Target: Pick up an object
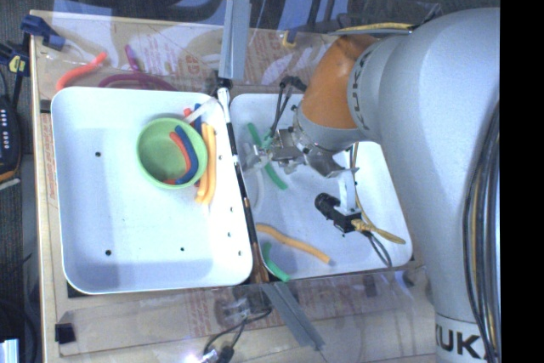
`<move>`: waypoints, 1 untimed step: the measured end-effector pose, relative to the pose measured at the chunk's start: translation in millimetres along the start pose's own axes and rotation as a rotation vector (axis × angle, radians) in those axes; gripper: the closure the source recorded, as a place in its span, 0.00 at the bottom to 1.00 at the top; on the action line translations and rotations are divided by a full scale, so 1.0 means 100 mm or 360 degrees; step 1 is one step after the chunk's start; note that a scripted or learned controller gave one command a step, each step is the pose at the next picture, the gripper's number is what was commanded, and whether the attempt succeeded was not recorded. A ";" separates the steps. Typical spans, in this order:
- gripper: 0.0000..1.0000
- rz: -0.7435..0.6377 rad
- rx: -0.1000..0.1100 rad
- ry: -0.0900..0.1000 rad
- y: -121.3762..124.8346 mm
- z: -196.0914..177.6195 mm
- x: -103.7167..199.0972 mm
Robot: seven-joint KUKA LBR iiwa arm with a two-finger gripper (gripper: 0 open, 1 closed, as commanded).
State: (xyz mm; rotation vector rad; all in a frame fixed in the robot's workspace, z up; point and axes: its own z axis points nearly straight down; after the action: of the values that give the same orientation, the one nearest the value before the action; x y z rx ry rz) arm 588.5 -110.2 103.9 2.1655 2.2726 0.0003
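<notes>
My gripper [262, 155] is low in the right bin [387, 183], close to its left wall. A green strip [254, 135] lies slanted there and runs under the gripper, with its lower end [278, 177] showing below it. Whether the strip is between the fingers cannot be made out. An orange strip [293, 241] lies near the bin's front, with a short green piece [275, 262] beside it at the front left corner. The grey arm with its orange band [331, 89] covers the bin's right and back.
The left bin [102, 208] holds a green bowl [170, 153] with red, blue and orange strips in and beside it. A black cable connector [333, 212] hangs over the right bin. Red tubing [136, 82] lies behind the left bin.
</notes>
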 end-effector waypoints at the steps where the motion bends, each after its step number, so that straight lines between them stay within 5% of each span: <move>1: 1.00 -0.0004 -0.0003 0.0000 0.00 -0.10 0.00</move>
State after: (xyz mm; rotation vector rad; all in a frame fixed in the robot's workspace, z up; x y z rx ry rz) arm 588.8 -110.2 113.6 2.1621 2.2742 0.0024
